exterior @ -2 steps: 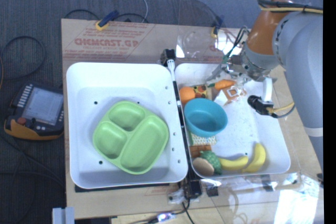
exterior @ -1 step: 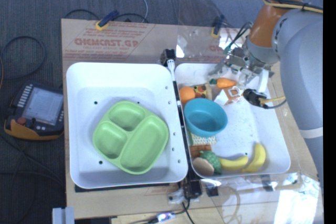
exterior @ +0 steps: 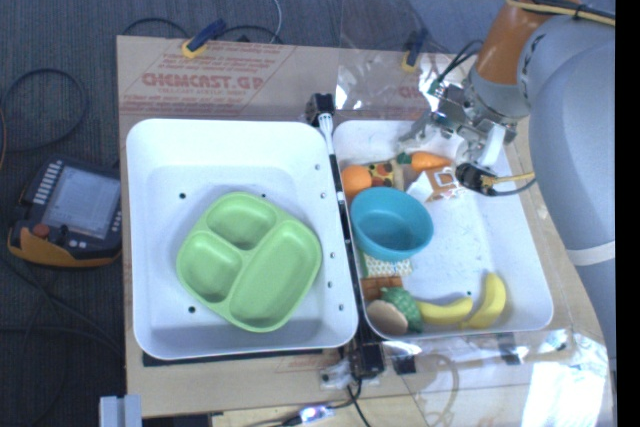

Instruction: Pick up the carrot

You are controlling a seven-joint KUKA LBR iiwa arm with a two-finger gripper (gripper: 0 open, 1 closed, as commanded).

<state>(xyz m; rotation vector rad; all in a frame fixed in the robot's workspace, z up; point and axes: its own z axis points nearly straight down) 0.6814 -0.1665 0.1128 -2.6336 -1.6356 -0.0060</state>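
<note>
A handheld controller (exterior: pixel 62 215) lies on the dark floor at the far left, beside the bench. On the bench, the left bin (exterior: pixel 160 155) holds a green divided plate (exterior: pixel 250 260) lying flat near its middle, three compartments facing up.

The right bin (exterior: pixel 520 285) touches the left bin along their shared edge and is crowded. At its far left corner sits an orange fruit (exterior: pixel 356 180), with a small mixed-colour item just to its right. A blue bowl (exterior: pixel 391 223) stands upright in front of the fruit, mouth up. Nearer the camera, below the bowl, is a cluster of small things, among them something green and leafy (exterior: pixel 398 300) and a tan rounded piece (exterior: pixel 387 317). A banana (exterior: pixel 470 305) curves along the near right part of the bin.

The carrot (exterior: pixel 430 160) lies at the far side of the right bin, right of the orange fruit, its orange body pointing right with a bit of green at its left end.

The gripper (exterior: pixel 478 147) hangs over the far right of that bin, just right of the carrot; whether its jaws are spread or closed cannot be made out. A white card (exterior: pixel 443 183) lies just below the carrot.
</note>
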